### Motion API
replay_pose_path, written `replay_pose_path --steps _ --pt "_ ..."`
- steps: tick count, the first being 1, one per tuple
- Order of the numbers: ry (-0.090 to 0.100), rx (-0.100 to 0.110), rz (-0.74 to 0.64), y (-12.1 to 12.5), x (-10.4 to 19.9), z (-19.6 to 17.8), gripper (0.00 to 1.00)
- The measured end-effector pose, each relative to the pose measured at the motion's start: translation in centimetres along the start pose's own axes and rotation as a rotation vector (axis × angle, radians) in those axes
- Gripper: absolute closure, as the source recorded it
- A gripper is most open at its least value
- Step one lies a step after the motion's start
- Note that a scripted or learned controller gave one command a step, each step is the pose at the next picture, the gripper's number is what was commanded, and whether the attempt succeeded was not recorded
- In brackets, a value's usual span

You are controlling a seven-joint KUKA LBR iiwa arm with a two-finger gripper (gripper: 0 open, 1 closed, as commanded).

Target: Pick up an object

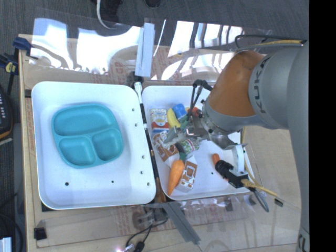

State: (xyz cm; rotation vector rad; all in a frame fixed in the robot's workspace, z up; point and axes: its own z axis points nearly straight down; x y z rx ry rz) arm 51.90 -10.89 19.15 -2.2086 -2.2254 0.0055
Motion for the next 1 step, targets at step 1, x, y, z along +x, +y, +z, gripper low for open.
replay_pose_path --steps 1 --pt "-0.011 -0.011 -0.051 -3.39 0.07 8.01 0.0"
